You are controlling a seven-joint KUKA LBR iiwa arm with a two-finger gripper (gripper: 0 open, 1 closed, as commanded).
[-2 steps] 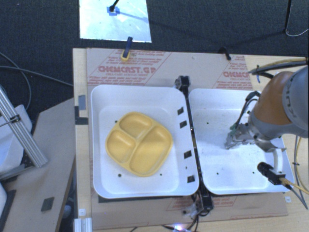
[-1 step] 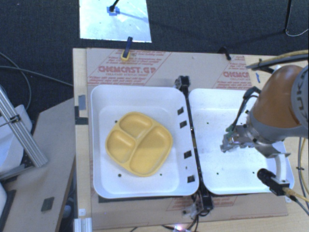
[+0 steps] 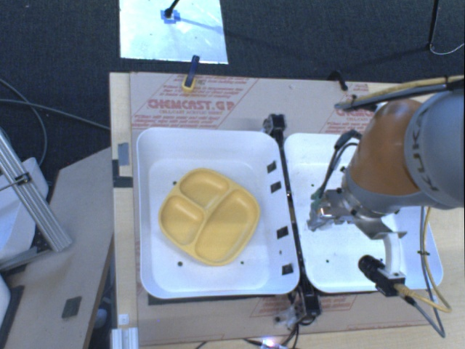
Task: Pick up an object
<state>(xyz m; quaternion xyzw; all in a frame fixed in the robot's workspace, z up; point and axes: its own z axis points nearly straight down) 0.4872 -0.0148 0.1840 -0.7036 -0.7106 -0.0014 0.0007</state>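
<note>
Well left of gripper point(image 3: 317, 217): yellow plate point(image 3: 209, 215)

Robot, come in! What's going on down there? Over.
Tool low over right bin, fingers unclear. Yellow divided plate in left bin, untouched. Nothing blocking it.

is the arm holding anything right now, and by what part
Cannot be told: the gripper sits over the right bin, its tip hidden under the wrist. The yellow divided plate lies untouched in the left bin.

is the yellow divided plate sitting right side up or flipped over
Right side up. The yellow divided plate lies flat in the left bin, its three compartments facing up, their raised dividers visible.
</note>
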